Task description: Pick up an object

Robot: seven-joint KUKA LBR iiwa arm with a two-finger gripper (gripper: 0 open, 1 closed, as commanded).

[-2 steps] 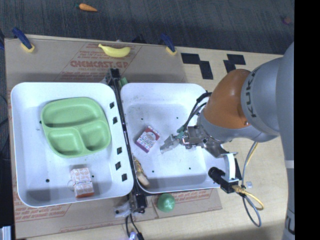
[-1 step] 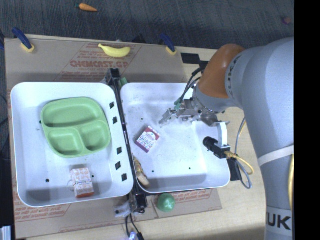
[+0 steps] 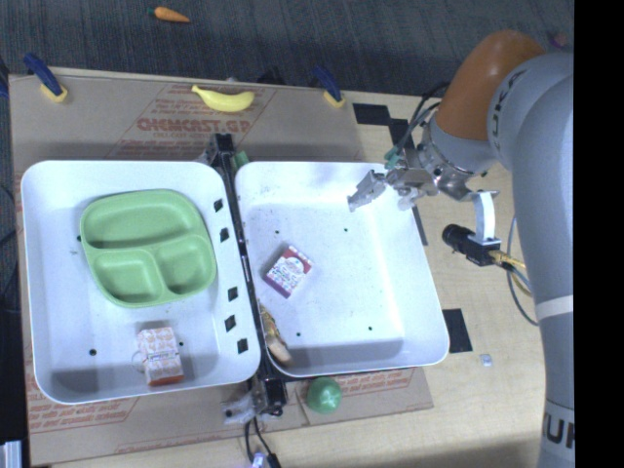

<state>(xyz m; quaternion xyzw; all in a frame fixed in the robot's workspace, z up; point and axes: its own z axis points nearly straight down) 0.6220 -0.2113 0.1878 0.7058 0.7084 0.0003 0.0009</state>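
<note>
In left bin (image 3: 39, 291), green tray (image 3: 146, 245), small carton (image 3: 159, 355)

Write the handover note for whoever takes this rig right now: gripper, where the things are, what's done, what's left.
Gripper: over the upper right part of the right bin, nothing between its fingers.
Right bin: small red and white box near the left centre; a tan object by the lower left wall.
Left bin: green divided tray, with a small packet below it.
Outside the bins: banana on the cardboard behind, green ball in front.
Done: nothing picked.
Left: descend on an object, probably the box, grasp, lift.
</note>
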